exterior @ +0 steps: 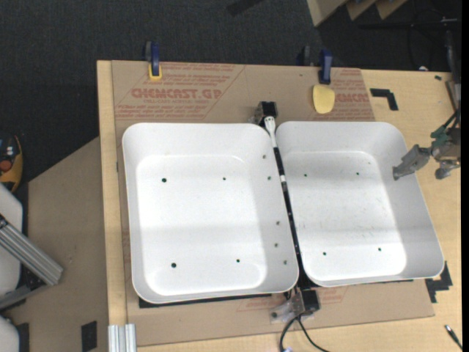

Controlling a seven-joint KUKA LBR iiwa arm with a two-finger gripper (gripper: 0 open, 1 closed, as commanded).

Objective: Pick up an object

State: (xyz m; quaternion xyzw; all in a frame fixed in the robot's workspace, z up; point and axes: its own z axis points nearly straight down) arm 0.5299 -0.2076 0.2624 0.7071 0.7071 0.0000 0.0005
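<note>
My gripper (422,171) hangs at the right edge of the camera view, over the right rim of the right bin (410,266). Its two grey fingers (404,167) stand spread apart, open, with nothing between them. A small yellow object (323,99) lies on the cardboard just behind the right bin, under a blue clamp. It is well away from the gripper, up and to the left.
The left bin (135,196) sits beside the right one, and a black cable (278,171) runs along the seam between them. Blue clamps (153,57) hold the cardboard sheet at the back. A metal rail (29,255) lies off the bench at the left.
</note>
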